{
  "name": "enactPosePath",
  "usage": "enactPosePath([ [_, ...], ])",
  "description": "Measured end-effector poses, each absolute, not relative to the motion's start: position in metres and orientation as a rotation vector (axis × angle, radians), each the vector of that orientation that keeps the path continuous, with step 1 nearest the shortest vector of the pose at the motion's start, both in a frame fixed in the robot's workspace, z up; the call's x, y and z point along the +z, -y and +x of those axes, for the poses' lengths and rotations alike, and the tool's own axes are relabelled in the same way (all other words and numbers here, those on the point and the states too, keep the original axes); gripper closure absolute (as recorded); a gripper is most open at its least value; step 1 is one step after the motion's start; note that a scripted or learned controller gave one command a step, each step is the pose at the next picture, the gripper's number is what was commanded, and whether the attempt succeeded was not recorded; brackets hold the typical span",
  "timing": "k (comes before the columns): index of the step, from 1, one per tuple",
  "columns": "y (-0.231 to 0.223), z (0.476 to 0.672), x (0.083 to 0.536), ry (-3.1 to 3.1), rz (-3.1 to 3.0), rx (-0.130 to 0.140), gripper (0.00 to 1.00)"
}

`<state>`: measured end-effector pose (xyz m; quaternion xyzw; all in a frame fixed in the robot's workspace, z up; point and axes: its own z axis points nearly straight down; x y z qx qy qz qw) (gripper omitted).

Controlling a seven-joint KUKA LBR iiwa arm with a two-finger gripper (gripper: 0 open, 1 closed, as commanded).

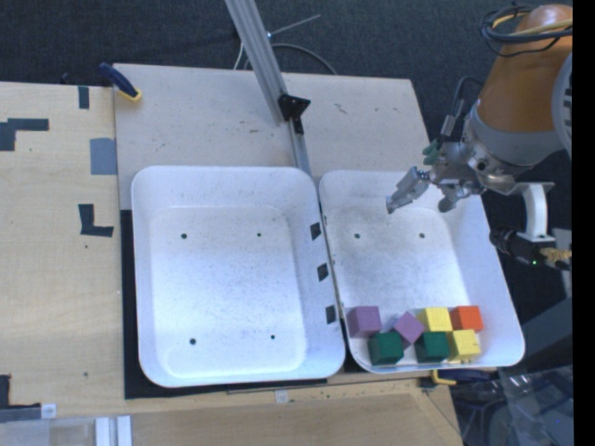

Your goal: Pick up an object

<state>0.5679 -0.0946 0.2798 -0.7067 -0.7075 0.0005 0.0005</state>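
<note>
Camera view: start at the gripper (423,193). You see its two fingers spread apart, with bare bin floor showing between them and nothing pinched. One finger (405,193) points down and toward the left bin; the other sits closer to the arm. Judge the grasp as not yet made.

Take the right bin (400,249) as your landmark. The gripper hangs above its far end, near the far rim and well apart from the blocks. Whether the fingertips touch the bin floor cannot be told from this angle.

All candidate objects lie clustered at the near end of the right bin, against its near wall: a purple block (363,320), a second purple block (409,326), a green block (386,347), a second green block (432,345), a yellow block (436,320), a second yellow block (466,343) and an orange block (468,318). Several touch or nearly touch their neighbours.

The left bin (223,268) lies beside the right bin, on the side away from the arm.

Progress assessment: no step of the pick is complete. Remaining, as you should expect: travel to the near end, descend, close on one block, lift. Tight packing may hinder finger entry.
</note>
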Motion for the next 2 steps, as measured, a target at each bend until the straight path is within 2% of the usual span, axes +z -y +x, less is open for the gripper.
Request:
enactPosePath([
  [1,0.094,0.566,0.371,2.228,-2.225,-0.007,0.0],
  [2,0.098,0.502,0.263,2.213,-2.217,0.011,0.0],
])
